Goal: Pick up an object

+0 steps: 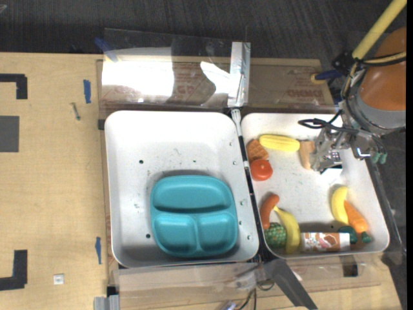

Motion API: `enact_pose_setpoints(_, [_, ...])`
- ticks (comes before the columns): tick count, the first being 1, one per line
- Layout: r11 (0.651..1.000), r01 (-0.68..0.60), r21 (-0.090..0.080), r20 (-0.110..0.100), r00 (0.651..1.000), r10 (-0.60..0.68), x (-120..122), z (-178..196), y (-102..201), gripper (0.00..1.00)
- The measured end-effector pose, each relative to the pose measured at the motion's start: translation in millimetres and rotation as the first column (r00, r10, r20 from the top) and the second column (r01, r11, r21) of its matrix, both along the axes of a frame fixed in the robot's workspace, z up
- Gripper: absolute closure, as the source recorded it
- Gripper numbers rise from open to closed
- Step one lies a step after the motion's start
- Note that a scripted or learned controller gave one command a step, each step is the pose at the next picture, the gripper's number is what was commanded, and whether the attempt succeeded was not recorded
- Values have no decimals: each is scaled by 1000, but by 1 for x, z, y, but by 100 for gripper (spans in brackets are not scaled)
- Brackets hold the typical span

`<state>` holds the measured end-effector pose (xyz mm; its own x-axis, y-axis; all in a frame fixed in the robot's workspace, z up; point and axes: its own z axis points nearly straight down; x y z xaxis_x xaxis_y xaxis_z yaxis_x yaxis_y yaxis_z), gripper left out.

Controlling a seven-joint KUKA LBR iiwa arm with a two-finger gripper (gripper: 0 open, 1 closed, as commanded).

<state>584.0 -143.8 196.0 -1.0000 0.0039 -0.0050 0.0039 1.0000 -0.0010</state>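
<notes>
Toy food sits in the right bin: three bananas, e.g., a tomato, a carrot, a bottle. Pincer hangs over that bin's upper right, beside a tan block; can't tell its opening. Left bin: one teal tray, upper half bare.

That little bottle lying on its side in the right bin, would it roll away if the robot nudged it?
Probably. The bottle lies flat and looks round, so it may roll. The bin wall and the carrot beside it would likely stop it. Its glossy label suggests a slippery surface.
</notes>
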Motion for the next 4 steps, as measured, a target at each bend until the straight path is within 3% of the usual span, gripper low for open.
enact_pose_setpoints(1, [1000, 19, -2, 7, 1000, -19, -24, -107, -53, 0])
enact_pose_setpoints(2, [977, 212, 4, 2, 977, -212, 63, -109, -76, 0])
enact_pose_setpoints(3, [934, 358, 5, -1, 934, -358, 18, -108, -76, 0])
enact_pose_setpoints(4, [923, 384, 7, 1, 923, -384, 48, -109, -75, 0])
